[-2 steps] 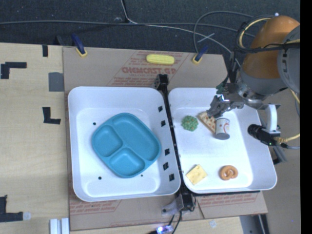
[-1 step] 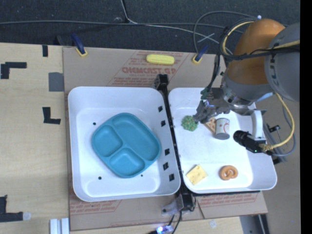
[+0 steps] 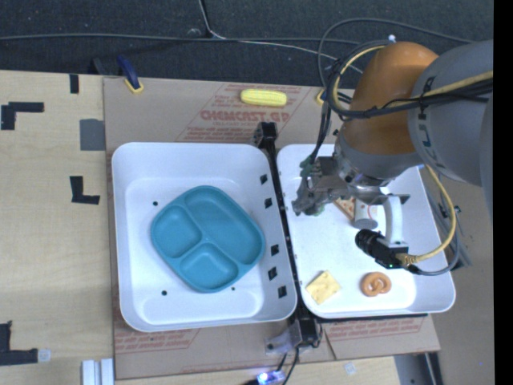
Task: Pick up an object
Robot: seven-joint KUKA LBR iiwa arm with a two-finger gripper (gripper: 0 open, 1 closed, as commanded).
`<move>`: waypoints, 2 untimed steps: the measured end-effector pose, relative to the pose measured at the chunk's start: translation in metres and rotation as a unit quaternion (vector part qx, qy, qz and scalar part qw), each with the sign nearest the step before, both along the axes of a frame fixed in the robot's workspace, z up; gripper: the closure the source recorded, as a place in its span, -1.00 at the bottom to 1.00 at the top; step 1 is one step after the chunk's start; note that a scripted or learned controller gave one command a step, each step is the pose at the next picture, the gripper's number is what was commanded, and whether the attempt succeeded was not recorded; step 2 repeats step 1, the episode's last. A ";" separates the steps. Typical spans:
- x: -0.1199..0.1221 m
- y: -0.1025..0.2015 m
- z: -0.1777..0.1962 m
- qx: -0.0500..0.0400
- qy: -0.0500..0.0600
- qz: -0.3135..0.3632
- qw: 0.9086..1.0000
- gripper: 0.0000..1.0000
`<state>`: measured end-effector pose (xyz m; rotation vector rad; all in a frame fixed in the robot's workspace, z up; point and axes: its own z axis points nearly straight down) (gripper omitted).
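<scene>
My gripper (image 3: 311,201) hangs low over the upper left part of the right bin (image 3: 353,307), under the orange wrist band. A tan piece (image 3: 345,208) peeks out just to its right, partly hidden by the arm. A yellow cheese-like wedge (image 3: 322,287) lies near the bin's front. A small brown pretzel-like piece (image 3: 374,284) rests to the wedge's right. The arm body covers the bin's back half.
The left bin (image 3: 132,167) holds a blue three-compartment plate (image 3: 207,237). A yellow corn cob (image 3: 263,97) lies on the cardboard behind the bins. A black divider (image 3: 276,207) runs between the bins. Cables loop above and right of the arm.
</scene>
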<state>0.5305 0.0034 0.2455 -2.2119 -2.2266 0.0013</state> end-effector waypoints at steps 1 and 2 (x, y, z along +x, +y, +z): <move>-0.022 0.051 0.000 0.000 0.000 0.000 1.000 1.00; -0.022 0.051 0.000 0.000 0.000 0.000 1.000 1.00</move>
